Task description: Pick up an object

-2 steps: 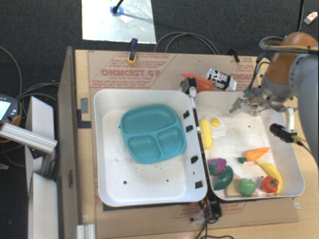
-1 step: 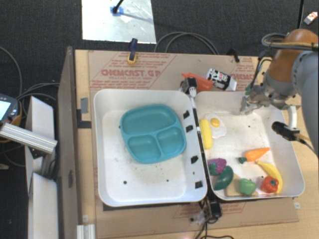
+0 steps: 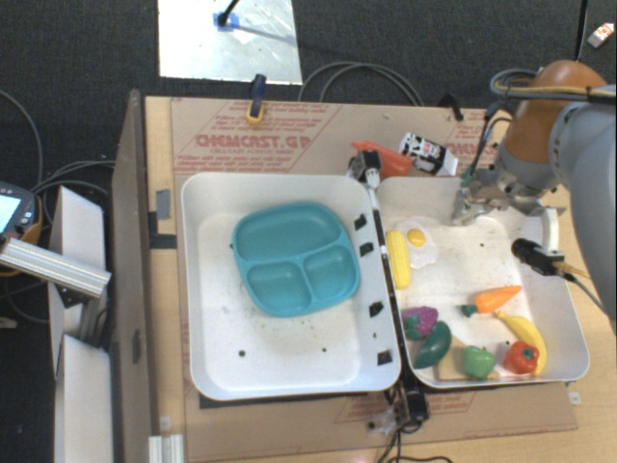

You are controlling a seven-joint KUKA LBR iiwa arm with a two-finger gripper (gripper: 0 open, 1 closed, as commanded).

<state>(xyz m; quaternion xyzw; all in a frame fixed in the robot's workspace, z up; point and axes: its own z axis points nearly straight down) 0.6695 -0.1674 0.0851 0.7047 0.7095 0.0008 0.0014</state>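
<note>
Gripper [image 3: 467, 206] observed low over the far edge of the right bin [image 3: 569, 331]; whether it was wide or narrow could not be told.

Candidate objects lay in that bin: fried egg [image 3: 416, 236], corn cob [image 3: 397, 258], carrot [image 3: 496, 299], banana [image 3: 525, 335], tomato [image 3: 521, 357], green pepper [image 3: 477, 361]. Left bin [image 3: 217, 355] held a teal divided plate [image 3: 294, 257].

Well left of the jaws and farther back, shiny metal sheet [image 3: 231, 27] on dark floor [image 3: 77, 27]; nearer, blue-and-yellow clamp [image 3: 255, 104] gripping brown cardboard [image 3: 289, 138]; far left, aluminium rail [image 3: 53, 266].
</note>
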